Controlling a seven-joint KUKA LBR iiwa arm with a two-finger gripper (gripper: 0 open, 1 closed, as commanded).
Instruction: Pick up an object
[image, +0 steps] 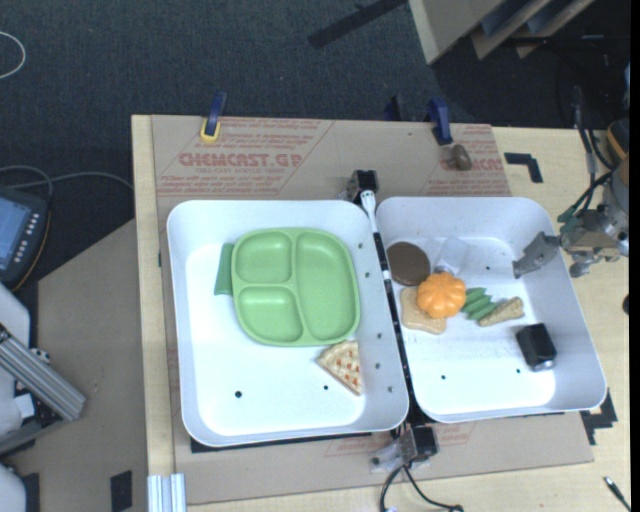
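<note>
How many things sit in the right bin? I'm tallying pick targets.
6: brown disc, orange pumpkin, tan slice under it, green beans, tan stick, black block. More may hide beneath the pumpkin.

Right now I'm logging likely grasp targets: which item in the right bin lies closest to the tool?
The black block, alone near the right bin's right wall, below the tool. The orange pumpkin, brown disc and green beans cluster farther left.

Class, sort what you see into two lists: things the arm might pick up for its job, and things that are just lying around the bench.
Job candidates:
orange pumpkin
brown disc
green beans
black block
waffle slice
green divided plate
gripper

Just lying about:
blue clamps
yellow clamp
cables
</note>
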